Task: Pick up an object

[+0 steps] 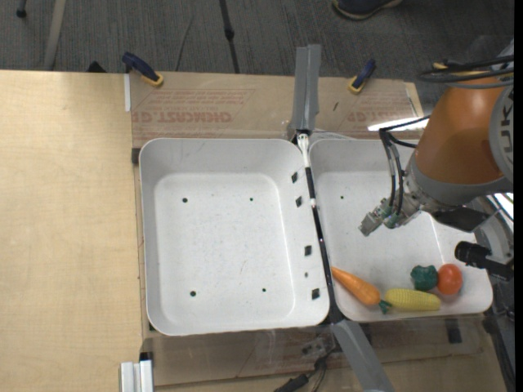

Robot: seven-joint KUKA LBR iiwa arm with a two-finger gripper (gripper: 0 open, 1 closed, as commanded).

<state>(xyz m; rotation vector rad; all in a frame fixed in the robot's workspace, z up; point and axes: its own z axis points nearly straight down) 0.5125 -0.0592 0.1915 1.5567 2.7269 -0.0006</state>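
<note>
grey carpet, wood bench, two bins. my pincer point(377, 220) hangs over the right bin point(343, 166) — grip unclear, nothing visibly held. carrot point(356, 285), corn point(413, 300), tomato point(449, 278) lie below it along the near wall — bunched, awkward.

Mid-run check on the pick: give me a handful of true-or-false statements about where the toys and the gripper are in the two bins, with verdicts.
1. The carrot lies in the right bin. True.
2. The corn cob lies in the left bin. False: it lies in the right bin, near its front edge, beside the carrot.
3. The gripper is over the right bin. True.
4. The gripper holds the tomato. False: the tomato rests on the bin floor near the right front corner, apart from the gripper.
5. A green toy sits right beside the tomato. True.
6. The carrot is stacked on the tomato. False: the corn cob and green toy lie between them.
</note>
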